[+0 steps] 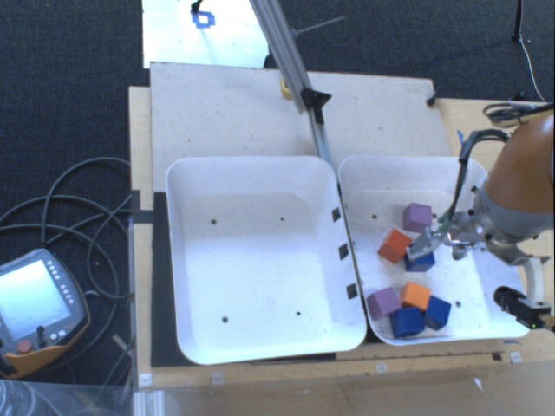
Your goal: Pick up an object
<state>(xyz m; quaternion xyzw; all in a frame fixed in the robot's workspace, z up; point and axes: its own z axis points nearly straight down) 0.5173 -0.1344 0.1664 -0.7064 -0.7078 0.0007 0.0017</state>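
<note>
Nearest the camera, along the right bin's (381, 176) front wall, sit a purple cube (382, 302), an orange cube (415, 295) and two blue cubes (406, 321) (438, 312), bunched together. Farther back, the gripper (422, 251) is down on another blue cube (421, 262), beside an orange-red cube (395, 246); whether its fingers are closed around that cube, I cannot tell. Beyond lies a second purple cube (418, 217). To the left, the other bin (186, 258).

I see all cubes (417, 216) in right bin (373, 180); left bin (186, 180) beside it; teach pendant (35, 306) far left on floor.
</note>
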